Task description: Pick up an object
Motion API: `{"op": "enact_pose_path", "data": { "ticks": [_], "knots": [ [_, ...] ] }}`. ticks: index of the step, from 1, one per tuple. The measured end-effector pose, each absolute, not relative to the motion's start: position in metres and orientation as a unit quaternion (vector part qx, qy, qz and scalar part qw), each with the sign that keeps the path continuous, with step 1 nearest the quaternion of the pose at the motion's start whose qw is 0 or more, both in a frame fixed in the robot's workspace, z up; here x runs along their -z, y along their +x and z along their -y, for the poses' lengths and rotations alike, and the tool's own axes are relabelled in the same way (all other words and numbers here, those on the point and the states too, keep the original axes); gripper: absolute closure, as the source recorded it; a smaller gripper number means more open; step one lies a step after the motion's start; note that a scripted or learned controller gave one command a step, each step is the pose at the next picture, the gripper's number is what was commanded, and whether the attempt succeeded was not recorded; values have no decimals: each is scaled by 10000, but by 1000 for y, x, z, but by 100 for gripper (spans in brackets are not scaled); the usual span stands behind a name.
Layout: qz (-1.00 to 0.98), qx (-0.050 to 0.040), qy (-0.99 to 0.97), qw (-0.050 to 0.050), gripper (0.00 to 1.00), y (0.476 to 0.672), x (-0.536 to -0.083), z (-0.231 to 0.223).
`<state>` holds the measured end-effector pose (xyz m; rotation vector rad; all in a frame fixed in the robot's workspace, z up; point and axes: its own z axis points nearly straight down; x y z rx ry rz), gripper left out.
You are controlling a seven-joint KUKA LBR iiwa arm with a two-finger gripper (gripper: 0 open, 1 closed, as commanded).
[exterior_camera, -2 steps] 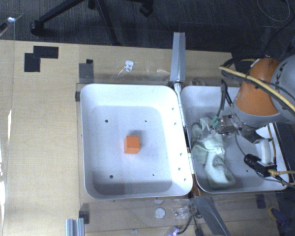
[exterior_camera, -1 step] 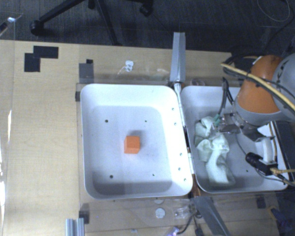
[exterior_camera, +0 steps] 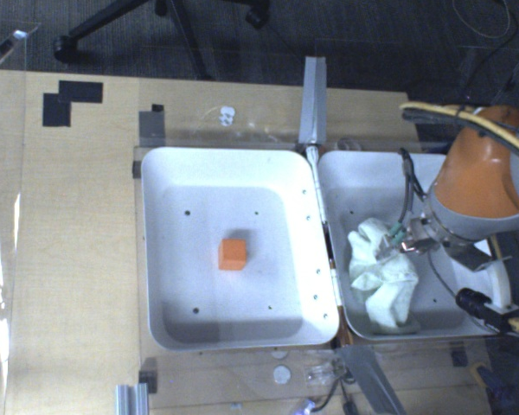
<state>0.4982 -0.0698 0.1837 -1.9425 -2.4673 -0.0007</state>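
Note:
A small orange cube (exterior_camera: pixel 233 254) lies near the middle of the left bin (exterior_camera: pixel 173 318). A crumpled white cloth (exterior_camera: pixel 379 275) sits in the right bin (exterior_camera: pixel 346 180), toward its front left. My gripper (exterior_camera: pixel 400 239) is low in the right bin, at the cloth's upper right edge, and looks to be touching it. The orange band of the arm (exterior_camera: pixel 476 175) rises behind it and hides the bin's right part.
A grey metal post (exterior_camera: pixel 313 102) stands at the back between the two bins. Cables (exterior_camera: pixel 484 305) run along the right bin's front right corner. The wooden bench (exterior_camera: pixel 69 232) spreads to the left of the bins.

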Motion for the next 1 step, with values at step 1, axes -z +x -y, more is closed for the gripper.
{"op": "enact_pose_path", "data": {
  "ticks": [1],
  "knots": [
    [7369,-2,-6760,-3,100,591,-216,74]
  ]
}}
